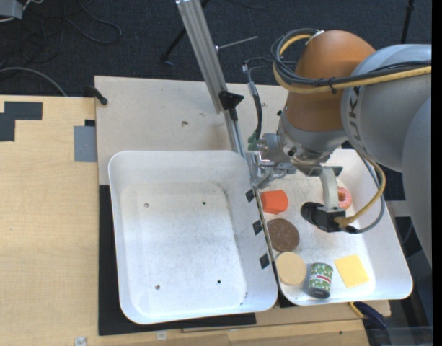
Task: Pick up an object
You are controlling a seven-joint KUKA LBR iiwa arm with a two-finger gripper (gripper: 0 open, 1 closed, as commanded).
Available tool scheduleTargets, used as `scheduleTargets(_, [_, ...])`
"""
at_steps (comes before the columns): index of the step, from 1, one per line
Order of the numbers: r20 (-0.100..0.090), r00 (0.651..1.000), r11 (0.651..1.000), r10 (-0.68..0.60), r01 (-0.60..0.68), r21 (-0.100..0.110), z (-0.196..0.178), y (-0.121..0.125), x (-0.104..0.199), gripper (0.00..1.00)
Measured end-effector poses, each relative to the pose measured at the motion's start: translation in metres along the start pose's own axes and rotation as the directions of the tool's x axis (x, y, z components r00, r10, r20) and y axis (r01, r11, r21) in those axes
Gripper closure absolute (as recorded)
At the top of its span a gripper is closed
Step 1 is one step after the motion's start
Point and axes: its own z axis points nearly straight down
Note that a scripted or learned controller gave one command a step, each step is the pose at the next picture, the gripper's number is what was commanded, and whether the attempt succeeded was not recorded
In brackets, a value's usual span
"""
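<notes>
Orange block (275, 201), lying by the left wall of the right-hand bin (395, 264), just below the tool (270, 166); whether the tool is clenched or released cannot be told from this angle. Toward the near rim lie a brown disc (283, 234), a tan disc (291, 268), a green-and-white can (320, 280) and a yellow block (352, 271). A pink-and-white object (344, 197) is partly hidden behind the arm (394, 107). The left-hand bin (121, 175) adjoins, both on the pale table (156, 114).

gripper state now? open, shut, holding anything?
Gripper: cannot tell whether open or closed. It hangs over the right bin, near the orange block.
</notes>
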Motion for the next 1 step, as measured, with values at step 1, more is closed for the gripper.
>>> scheduleTargets(1, [0.000,1.000,1.000,0.000,0.000,-0.001,0.0055,0.0111,0.0432,1.00])
